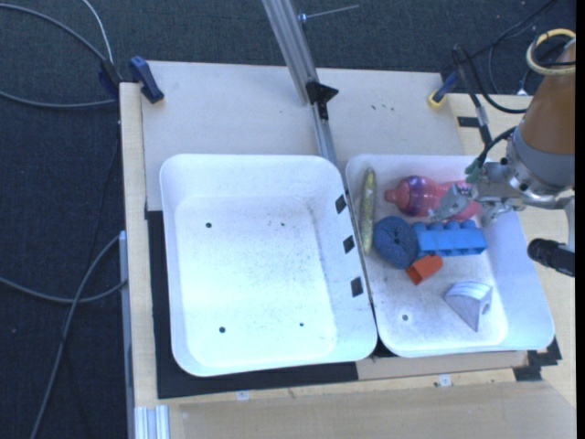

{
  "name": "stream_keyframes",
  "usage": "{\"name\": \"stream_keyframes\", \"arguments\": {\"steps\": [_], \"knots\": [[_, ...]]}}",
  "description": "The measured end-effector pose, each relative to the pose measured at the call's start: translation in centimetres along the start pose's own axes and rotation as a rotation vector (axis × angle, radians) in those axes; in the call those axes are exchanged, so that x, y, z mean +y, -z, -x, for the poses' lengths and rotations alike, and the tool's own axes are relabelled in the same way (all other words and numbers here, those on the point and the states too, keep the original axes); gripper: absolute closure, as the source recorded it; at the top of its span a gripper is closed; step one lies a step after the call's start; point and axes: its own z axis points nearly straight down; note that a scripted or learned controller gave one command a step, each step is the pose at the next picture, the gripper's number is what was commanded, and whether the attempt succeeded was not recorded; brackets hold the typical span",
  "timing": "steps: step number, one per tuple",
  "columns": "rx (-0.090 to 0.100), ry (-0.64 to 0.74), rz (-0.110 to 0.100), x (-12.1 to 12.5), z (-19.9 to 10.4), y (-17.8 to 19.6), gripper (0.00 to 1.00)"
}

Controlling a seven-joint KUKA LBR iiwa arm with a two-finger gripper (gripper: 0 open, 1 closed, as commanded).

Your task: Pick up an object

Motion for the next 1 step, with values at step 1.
{"name": "stream_keyframes", "arguments": {"steps": [1], "knots": [[0.002, 0.005, 0.0, -2.0, -14.45, 0.85, 0.0]]}}
